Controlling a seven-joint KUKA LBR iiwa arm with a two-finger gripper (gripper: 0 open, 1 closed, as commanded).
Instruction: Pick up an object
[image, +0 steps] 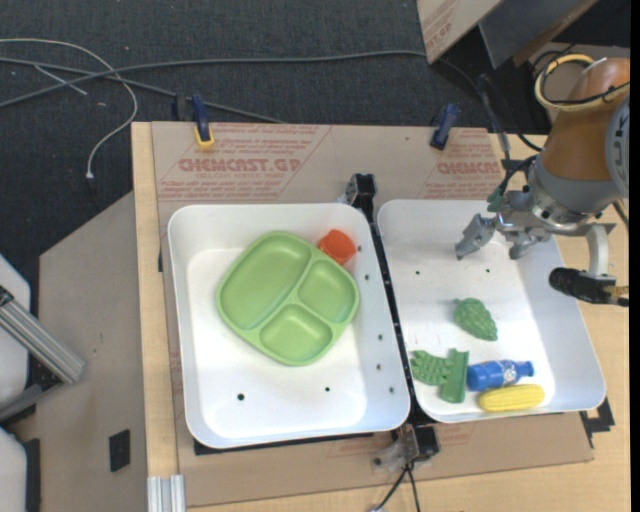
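arm over right bin (560, 300), gripper (497, 240) open, empty

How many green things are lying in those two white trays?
3. A divided green plate lies in the left bin. In the right bin, a leafy green toy sits mid-bin, and a flat green piece lies near the front edge beside the blue bottle. Others may hide under the plate.

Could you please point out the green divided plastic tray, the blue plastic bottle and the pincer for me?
Green divided plastic tray (288, 296), camera view, on the ridge where its compartments meet.
Blue plastic bottle (495, 375), camera view, on the middle of its body.
Pincer (498, 241), camera view, midway between its two open fingertips.
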